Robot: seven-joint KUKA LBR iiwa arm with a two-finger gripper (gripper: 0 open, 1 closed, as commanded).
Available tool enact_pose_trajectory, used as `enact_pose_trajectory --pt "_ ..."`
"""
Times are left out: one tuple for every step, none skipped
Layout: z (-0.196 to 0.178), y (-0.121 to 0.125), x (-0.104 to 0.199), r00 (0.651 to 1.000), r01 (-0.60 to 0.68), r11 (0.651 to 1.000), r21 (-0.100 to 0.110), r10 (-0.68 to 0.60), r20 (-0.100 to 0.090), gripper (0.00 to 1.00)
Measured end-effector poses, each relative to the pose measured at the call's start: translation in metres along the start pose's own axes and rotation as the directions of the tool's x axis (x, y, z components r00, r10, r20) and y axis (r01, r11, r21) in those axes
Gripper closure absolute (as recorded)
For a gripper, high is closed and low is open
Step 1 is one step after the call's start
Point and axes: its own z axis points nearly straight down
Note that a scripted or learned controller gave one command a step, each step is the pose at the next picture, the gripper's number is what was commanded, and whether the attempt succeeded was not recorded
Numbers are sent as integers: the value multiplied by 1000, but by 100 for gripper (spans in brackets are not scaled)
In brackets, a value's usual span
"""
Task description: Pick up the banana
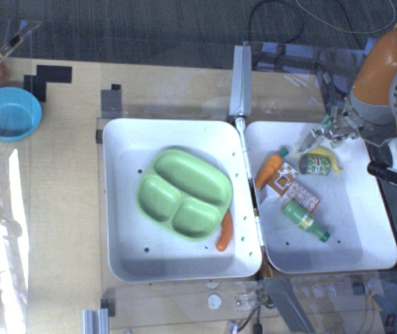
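I see the banana [321, 154], yellow, mostly hidden under a green-labelled can [317, 164] in the right bin [365, 249]. Gripper [331, 132] just above it; I cannot tell its opening or hold.

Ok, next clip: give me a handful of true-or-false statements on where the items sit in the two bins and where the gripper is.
1. The green divided tray lies in the left bin. True.
2. The banana lies in the left bin. False: it is in the right bin, partly under a green-topped can.
3. The gripper is over the right bin's far edge, close to the banana. True.
4. The green bottle stands upright. False: it lies on its side.
5. Each bin has a carrot-like orange item. True: one beside the tray, one in the right bin.
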Motion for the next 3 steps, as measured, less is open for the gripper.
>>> enact_pose_trajectory --pt "-14 4 1 1000 6 1000 -8 -6 5 100" --pt "-14 4 1 1000 7 1000 -8 -7 5 0" --pt "-28 7 2 1000 11 1000 -16 -11 10 100"
